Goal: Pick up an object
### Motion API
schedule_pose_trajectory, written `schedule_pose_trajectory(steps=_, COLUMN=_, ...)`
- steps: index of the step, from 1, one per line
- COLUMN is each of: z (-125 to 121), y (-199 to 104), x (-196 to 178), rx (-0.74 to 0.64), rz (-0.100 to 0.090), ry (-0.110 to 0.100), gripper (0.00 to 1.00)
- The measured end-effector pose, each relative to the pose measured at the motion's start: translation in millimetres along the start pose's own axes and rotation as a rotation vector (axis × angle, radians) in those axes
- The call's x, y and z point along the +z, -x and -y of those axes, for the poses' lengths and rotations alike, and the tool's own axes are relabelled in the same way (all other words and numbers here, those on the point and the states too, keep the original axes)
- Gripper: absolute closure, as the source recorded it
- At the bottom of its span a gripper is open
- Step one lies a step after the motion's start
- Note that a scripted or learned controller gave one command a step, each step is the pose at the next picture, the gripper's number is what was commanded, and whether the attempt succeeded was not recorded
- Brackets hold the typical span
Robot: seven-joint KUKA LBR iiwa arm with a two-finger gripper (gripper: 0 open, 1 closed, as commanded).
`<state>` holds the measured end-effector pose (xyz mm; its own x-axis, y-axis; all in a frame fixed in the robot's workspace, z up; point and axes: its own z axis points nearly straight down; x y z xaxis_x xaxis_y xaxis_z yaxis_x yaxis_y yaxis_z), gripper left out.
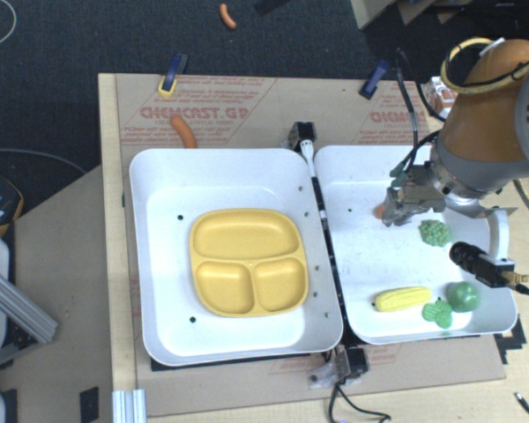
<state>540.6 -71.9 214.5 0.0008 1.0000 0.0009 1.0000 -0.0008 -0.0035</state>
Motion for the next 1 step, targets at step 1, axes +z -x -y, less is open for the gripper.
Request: schedule_pose_trajectory(steps=1, z=1.1, y=-8.9, x=-19.4, rx=-0.003, rz=0.001, ry=0.008, gripper=1.00)
